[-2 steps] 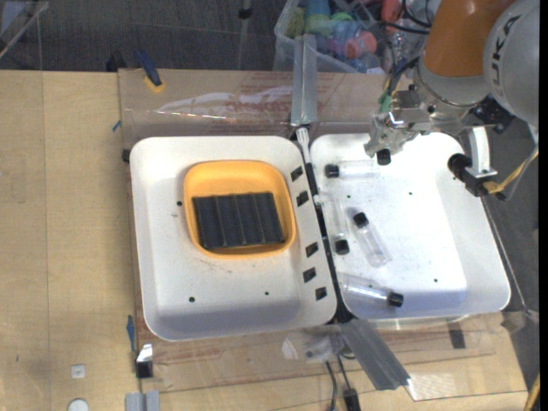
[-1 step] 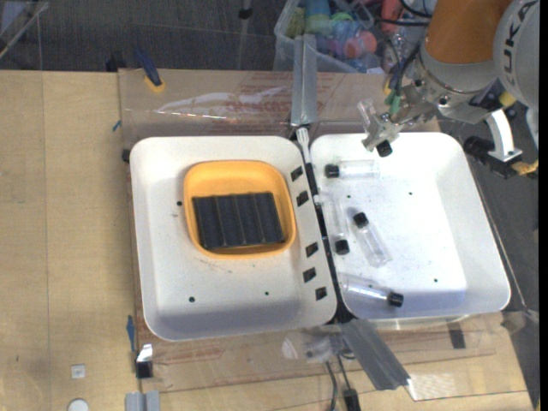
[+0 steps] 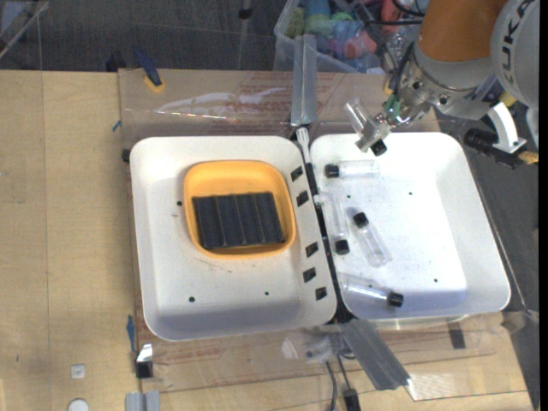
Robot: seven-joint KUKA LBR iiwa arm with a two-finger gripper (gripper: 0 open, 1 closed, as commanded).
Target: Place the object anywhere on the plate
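While my pincer (image 3: 370, 137) hangs over the right white bin's (image 3: 445, 229) far-left corner, grip state untellable, three clear black-capped vials (image 3: 366, 234) lie inside.

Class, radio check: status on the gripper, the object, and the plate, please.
Gripper above right bin's far edge, holding nothing visible. Clear tubes lie in right bin. Orange plate in left bin carries a black ribbed block.

The arm (image 3: 467, 24) is running off the top and right edges, the gripper (image 3: 370, 135) is showing too small to tell its finger gap, the clear vials (image 3: 368, 238) are blurring into the white bin (image 3: 445, 229), and clutter (image 3: 342, 11) behind is staying indistinct.
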